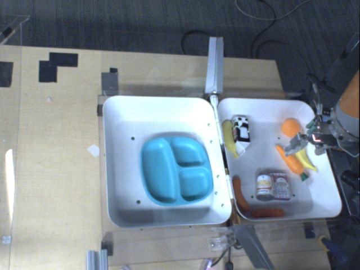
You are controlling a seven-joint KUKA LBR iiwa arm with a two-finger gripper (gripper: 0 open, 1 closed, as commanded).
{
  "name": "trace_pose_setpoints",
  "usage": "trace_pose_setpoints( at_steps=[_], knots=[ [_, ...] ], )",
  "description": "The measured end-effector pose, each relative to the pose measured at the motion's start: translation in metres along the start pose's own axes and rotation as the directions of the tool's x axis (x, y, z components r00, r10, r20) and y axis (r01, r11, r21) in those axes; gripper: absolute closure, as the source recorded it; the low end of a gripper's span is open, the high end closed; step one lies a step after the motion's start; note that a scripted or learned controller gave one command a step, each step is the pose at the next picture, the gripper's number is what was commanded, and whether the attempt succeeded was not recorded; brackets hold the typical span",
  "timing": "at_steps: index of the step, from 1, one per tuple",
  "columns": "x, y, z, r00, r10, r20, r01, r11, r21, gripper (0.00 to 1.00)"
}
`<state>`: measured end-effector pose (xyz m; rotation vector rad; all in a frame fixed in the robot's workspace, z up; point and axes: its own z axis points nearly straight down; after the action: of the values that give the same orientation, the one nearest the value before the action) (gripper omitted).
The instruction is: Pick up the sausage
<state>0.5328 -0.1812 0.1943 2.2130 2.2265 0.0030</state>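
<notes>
Reddish-brown sausage [266,212] near bin's [332,207] front wall

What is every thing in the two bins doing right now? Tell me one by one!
Sausage: lying along the right bin's left wall, untouched.
Second sausage: lying along the front wall.
Blue plate: flat in the left bin.
Can: lying on its side.
Black-and-white carton: lying down.
Corn cob: lying beside the carton.
Orange: resting.
Carrot: lying flat.
Banana: lying beside the carrot.
Pincer: over the carrot and banana.
</notes>
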Motion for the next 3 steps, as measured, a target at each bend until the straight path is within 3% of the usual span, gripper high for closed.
trace_pose_setpoints(
  at_steps=[1,2,3],
  knots=[
    [0.007,0.069,0.008,0.968,0.25,0.001,-0.25,0.968,-0.001,0.0],
    [0.07,0.068,0.08,0.932,0.362,0.001,-0.362,0.932,-0.013,0.0],
    [0.145,0.015,0.009,0.893,0.449,-0.001,-0.449,0.893,0.0,0.0]
  ],
)
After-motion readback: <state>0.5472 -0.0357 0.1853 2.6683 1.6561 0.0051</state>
